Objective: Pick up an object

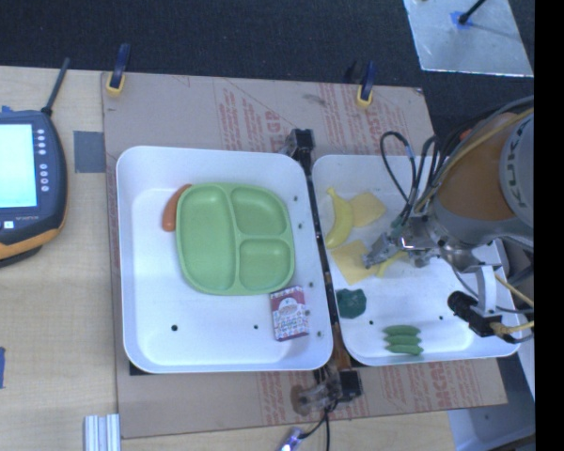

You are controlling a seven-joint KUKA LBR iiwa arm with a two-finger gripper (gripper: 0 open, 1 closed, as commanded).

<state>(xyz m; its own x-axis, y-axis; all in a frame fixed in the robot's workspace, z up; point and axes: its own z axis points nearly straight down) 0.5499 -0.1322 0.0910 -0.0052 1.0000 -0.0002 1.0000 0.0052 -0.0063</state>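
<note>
My gripper (383, 252) is low in the right bin (432, 346), its tips over a yellow flat piece (355, 261) beside a yellow banana (339, 220). A dark green lump (351, 302) and a green pea pod (403, 338) lie nearer the bin's front. In the left bin (150, 252) a green divided plate (235, 239) lies over an orange sausage-like item (170, 209), and a small red-and-white packet (289, 314) sits at the front right.
A teach pendant (19, 181) rests on the bench at the left. Clamps (117, 69) (365, 81) hold the cardboard base at the back. Cables (414, 172) loop above the wrist, and the arm's body (484, 181) covers the right bin's far right part.
</note>
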